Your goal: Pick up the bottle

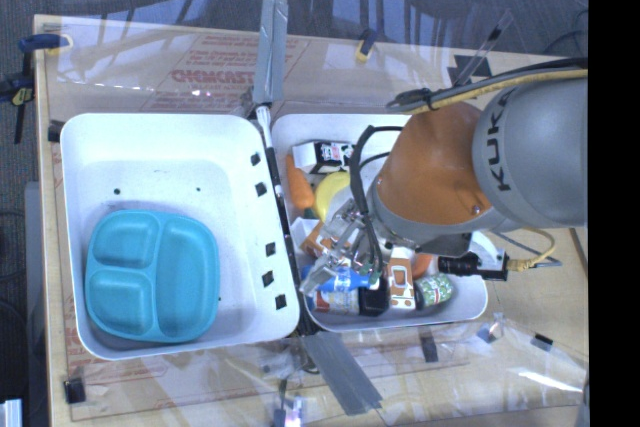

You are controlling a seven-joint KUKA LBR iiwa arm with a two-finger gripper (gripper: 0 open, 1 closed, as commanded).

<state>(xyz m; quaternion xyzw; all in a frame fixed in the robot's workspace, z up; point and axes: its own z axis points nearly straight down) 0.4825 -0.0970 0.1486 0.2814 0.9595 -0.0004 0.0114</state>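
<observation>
tabletop (150,65): pale wood w/ red print, carries both bins; bare strip along far edge, narrower strip near edge.
arm (530,150): grey, orange band (435,170) above wrist, comes in from right, covers most of right bin's right half.
left bin (160,140): white, shallow, just left of right bin, walls touching along the middle divide; far half is open floor, lots of room there.
right bin (300,130): white, the landmark; crowded, little free floor, only the far-left corner strip shows bare.
tray (152,275): teal, three compartments, in left bin's near-left part, close to near wall, well apart from right bin.
hand (335,255): low in right bin's near-left part, close to the divide wall; fingers apart or together: cannot tell, cluttered.
bottle (345,287): clear w/ blue label, lying on side in right bin's near-left corner, just under/beside the hand; near wall right behind it, tight edge. Contact w/ hand not clear.
yellow item (330,190): right bin's mid-left, just beyond the hand.
orange item (299,187): beside the divide wall, left of the yellow item.
green can (437,291): right bin's near wall, right of the bottle.
</observation>
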